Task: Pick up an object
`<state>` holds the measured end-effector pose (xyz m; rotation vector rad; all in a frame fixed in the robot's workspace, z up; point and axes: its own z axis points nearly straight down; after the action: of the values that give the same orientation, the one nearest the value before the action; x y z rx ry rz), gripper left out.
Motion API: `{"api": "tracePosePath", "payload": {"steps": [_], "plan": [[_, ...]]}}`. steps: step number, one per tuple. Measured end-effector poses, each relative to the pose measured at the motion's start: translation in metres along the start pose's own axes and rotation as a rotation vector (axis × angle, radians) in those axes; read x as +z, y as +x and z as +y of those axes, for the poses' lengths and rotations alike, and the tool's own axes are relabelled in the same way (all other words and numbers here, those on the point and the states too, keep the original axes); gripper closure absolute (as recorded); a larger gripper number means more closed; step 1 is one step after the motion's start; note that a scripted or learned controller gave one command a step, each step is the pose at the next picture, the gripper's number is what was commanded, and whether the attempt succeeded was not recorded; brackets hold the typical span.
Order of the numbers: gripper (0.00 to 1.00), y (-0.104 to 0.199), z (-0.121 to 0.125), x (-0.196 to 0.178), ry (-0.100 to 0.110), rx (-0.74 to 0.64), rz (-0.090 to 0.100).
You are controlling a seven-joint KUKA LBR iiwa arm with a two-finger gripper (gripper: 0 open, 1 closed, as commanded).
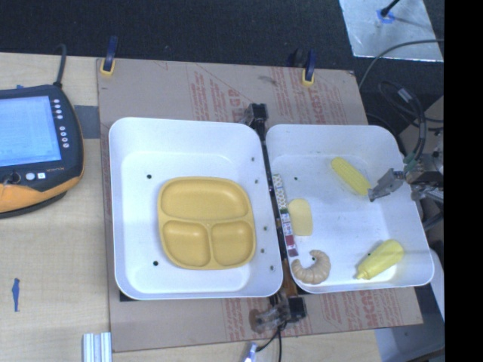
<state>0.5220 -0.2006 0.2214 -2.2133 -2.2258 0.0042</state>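
The corn cob (350, 174) lies in the far part of the right bin (392, 140), just left of the hand (379, 188). Judge it a light, stiff plastic toy with a ribbed, somewhat slippery skin; take hold across its middle, square to its long axis. The hand sits at the bin's right side, close to the cob's near end, holding nothing. You cannot tell from this view how far it stands apart.

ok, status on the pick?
Gripper at right bin's right edge, nothing between its fingers. Corn cob just left of it, untouched. Yellow bottle, croissant, yellow block lie apart. Nothing blocking.
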Motion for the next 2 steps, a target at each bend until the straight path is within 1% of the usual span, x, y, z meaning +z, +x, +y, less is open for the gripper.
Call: {"api": "tracePosePath", "payload": {"steps": [1, 2], "plan": [[0.0, -0.011, 0.09, 0.024, -0.002, 0.002, 0.001], [0.0, 0.004, 0.125, 0.131, 0.003, -0.001, 0.0]]}}
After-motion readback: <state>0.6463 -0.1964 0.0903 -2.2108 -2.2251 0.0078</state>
